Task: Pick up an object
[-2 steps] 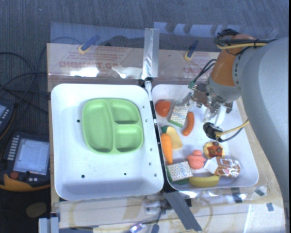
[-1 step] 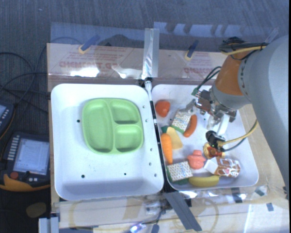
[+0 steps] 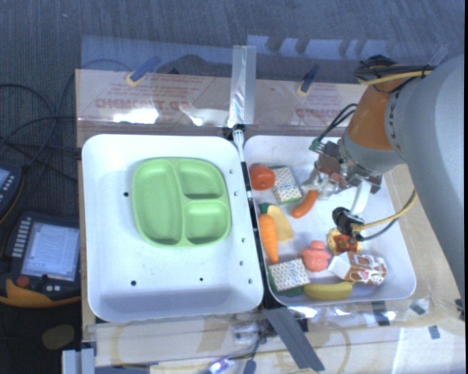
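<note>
Overhead slanted view of the bench and its two shallow white bins.

Left bin [image 3: 101,232]: holds a light green divided plate [image 3: 181,201] with three compartments, lying flat toward the far half of the bin. To the left of the bench, on the dark floor, lie a handheld control pendant [image 3: 39,255] and loose black cables [image 3: 23,123].

Between the bins, a strip of silver tape [image 3: 242,84] runs away from the divider toward the far side of the bench.

Right bin [image 3: 402,275]: holds a crowd of toy foods. Along its left wall, from far to near: a red tomato [image 3: 262,178], a yellow piece [image 3: 279,220], an orange carrot [image 3: 269,238] and a patterned block [image 3: 288,273]. Just right of the tomato lies a second patterned packet [image 3: 285,182]. A small orange pepper [image 3: 305,202] lies tilted near the middle of the bin, just beside the packet. Nearer the camera sit a pink piece [image 3: 317,257], a yellow banana [image 3: 328,291] along the near wall, and a white and red carton [image 3: 364,269] at the near right.

Arm: the grey arm with its orange band [image 3: 370,123] enters from the right and reaches down into the far part of the right bin. The gripper [image 3: 330,179] hangs directly over the upper end of the orange pepper. Whether its fingers are spread or closed cannot be told, nor whether they touch the pepper. A cable loop [image 3: 351,220] hangs below the wrist, above the carton.
</note>
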Controlling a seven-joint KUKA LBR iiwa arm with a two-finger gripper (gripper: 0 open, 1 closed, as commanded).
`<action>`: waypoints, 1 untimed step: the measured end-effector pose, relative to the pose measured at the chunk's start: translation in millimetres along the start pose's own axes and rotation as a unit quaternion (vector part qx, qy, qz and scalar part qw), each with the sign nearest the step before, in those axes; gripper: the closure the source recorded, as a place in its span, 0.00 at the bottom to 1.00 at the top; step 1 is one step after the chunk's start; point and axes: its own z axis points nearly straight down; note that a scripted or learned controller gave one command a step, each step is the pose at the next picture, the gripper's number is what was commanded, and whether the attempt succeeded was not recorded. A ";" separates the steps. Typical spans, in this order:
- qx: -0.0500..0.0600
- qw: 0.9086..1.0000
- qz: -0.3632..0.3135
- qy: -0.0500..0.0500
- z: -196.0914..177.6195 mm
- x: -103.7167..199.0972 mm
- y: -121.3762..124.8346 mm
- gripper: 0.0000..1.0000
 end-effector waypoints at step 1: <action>0.015 1.000 -0.026 -0.006 -147.7 42.1 -23.2 1.00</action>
